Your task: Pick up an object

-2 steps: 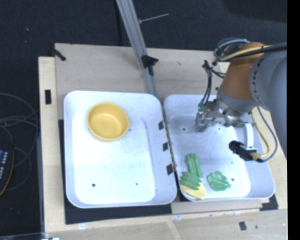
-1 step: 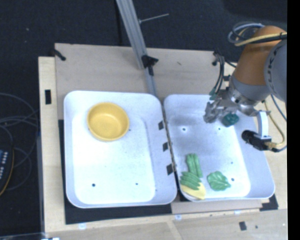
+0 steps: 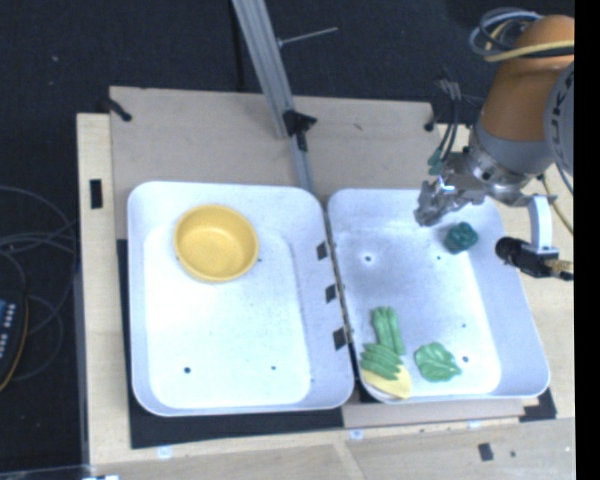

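Gripper [image 3: 432, 208] poised low over the right white plastic bin [image 3: 420, 268]; small teal lump [image 3: 462, 236] just beside fingertips; finger state indiscernible, presumably pre-grasp.

Bowl [image 3: 216, 243] in left bin [image 3: 150, 298], three toys, perhaps, in right bin [image 3: 500, 298]

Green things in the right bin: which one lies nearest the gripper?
The small dark teal object, just beside the gripper near the bin's far edge. The green toy hand and the leaf-shaped piece lie at the near edge.
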Action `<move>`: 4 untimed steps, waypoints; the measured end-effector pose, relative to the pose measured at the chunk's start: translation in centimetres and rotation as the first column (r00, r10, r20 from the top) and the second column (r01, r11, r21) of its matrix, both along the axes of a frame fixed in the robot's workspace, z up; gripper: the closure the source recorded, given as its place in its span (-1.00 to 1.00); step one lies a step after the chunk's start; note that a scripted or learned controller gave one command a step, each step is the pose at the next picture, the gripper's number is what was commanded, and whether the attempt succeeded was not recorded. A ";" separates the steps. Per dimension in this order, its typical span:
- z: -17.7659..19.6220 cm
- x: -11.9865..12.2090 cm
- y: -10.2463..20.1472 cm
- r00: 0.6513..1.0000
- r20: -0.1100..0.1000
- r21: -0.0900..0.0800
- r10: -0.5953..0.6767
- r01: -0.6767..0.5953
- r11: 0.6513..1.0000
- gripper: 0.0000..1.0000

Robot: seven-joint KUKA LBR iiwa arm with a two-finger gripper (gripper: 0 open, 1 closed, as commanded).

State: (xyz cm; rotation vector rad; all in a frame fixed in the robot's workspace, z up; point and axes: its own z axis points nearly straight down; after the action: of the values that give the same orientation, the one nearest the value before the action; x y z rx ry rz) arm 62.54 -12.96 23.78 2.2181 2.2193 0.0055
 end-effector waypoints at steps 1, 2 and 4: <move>5.3 0.1 -0.1 1.000 0.000 0.000 -0.001 0.001 1.000 1.00; 5.3 0.3 5.4 1.000 -0.004 0.001 0.003 -0.003 1.000 1.00; 2.3 -0.7 15.1 1.000 -0.005 0.000 0.002 -0.002 1.000 1.00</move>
State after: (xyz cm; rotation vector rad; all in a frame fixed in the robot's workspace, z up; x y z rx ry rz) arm 61.80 2.18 26.11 2.2190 2.2240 0.0000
